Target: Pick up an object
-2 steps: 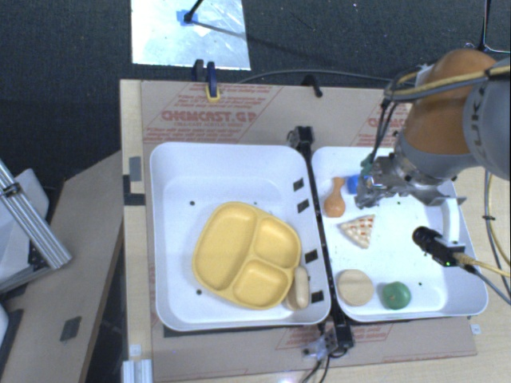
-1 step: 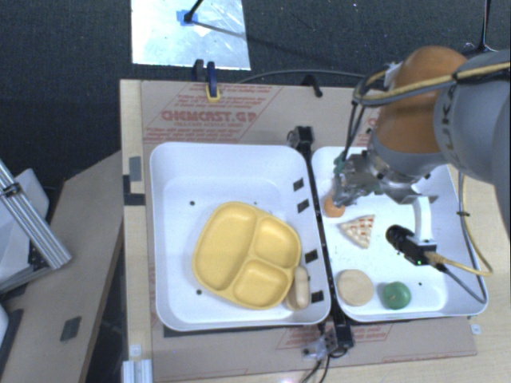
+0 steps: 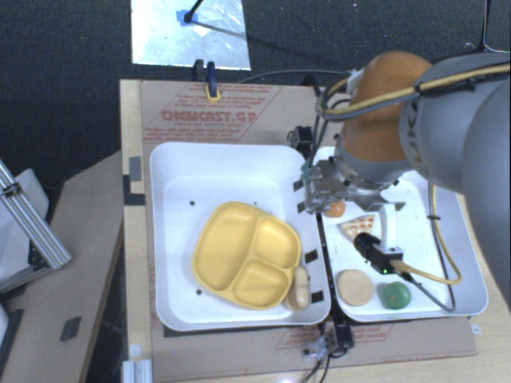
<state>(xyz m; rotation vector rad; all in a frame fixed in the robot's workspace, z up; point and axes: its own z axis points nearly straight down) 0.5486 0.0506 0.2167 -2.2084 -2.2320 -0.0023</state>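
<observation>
The tool [image 3: 317,196] hangs over the wall shared by the two bins, in the centre of the frame, at the end of the arm [image 3: 447,126] that comes in from the upper right. Whether it is open or shut, and whether it has hold of anything, cannot be told from here.

An orange piece [image 3: 335,208] lies just right of the tool, at the left edge of the right bin [image 3: 471,294]. A pale wedge [image 3: 354,227] lies just below it. A tan disc [image 3: 355,287] and a green ball [image 3: 394,295] sit side by side near that bin's lower rim, close but apart. The right side of this bin's floor is bare white.

In the left bin [image 3: 172,214] a yellow divided plate [image 3: 246,254] fills the lower middle. A beige roll [image 3: 299,287] touches its lower right rim, close to the bin's right wall. A wide strip of bare floor runs along the top and left of the plate.

Both bins rest on a brown sheet [image 3: 239,106] printed in red; the large line reads roughly "CHEMCAST GP", and the smaller lines are too small to read. The sheet covers a wooden tabletop [image 3: 88,246]. A blue and yellow clamp [image 3: 211,82] grips its upper edge. Beyond lies dark carpet [image 3: 64,54], with a shiny square panel [image 3: 190,21] at the upper left. A metal rail [image 3: 32,222] slants in at the left edge.
</observation>
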